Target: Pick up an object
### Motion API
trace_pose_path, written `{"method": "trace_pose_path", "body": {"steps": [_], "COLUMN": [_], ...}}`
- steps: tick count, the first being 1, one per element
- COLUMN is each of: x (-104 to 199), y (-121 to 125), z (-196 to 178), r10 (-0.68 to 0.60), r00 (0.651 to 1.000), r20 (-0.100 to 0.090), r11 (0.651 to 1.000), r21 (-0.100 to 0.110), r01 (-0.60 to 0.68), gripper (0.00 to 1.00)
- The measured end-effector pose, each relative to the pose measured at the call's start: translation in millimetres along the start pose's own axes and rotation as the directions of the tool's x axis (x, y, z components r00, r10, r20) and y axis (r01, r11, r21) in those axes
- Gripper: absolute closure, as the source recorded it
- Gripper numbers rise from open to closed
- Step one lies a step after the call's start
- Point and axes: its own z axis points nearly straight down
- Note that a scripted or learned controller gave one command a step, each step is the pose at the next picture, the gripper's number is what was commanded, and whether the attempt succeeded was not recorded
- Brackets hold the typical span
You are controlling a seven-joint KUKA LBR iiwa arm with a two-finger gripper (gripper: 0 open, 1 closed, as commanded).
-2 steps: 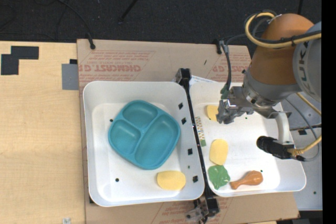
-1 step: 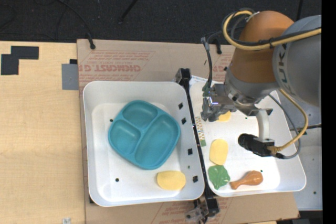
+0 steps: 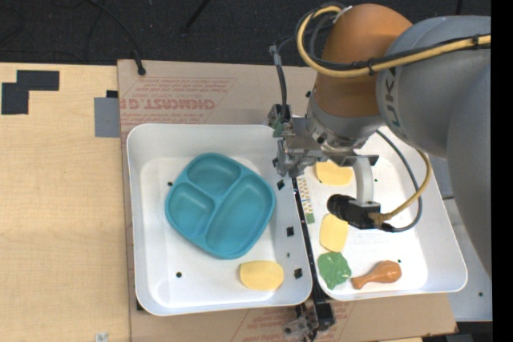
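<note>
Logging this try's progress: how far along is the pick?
Done: nothing visibly lifted. In hand: the arm hangs over the right bin, above a yellow piece. Left: grasping and raising something; the green piece and drumstick lie in that bin.

Two white bins (image 3: 133,212) (image 3: 437,252), one teal divided plate (image 3: 220,206), three yellow pieces (image 3: 260,275) (image 3: 334,232) (image 3: 333,174), one green piece (image 3: 333,268), one orange drumstick-shaped piece (image 3: 377,275).

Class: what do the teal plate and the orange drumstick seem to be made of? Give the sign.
Teal plate: likely moulded plastic, smooth, faintly glossy; one even colour, rounded compartment ridges. Orange drumstick: probably toy plastic or rubber, smooth; flat uniform orange, too small to be sure.
</note>
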Motion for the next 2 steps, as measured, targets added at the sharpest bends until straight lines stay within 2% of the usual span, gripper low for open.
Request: {"method": "trace_pose_path", "body": {"steps": [1, 2], "x": [49.0, 47.5], "y": [18.5, 17.5], "z": [3.4, 3.3], "r10": [0.0, 0.002], "r00": [1.0, 1.0], "r20": [0.001, 0.002], "r11": [1.0, 1.0], "r21": [0.0, 0.002], "r01": [0.0, -0.002], "gripper": [1.0, 0.0]}}
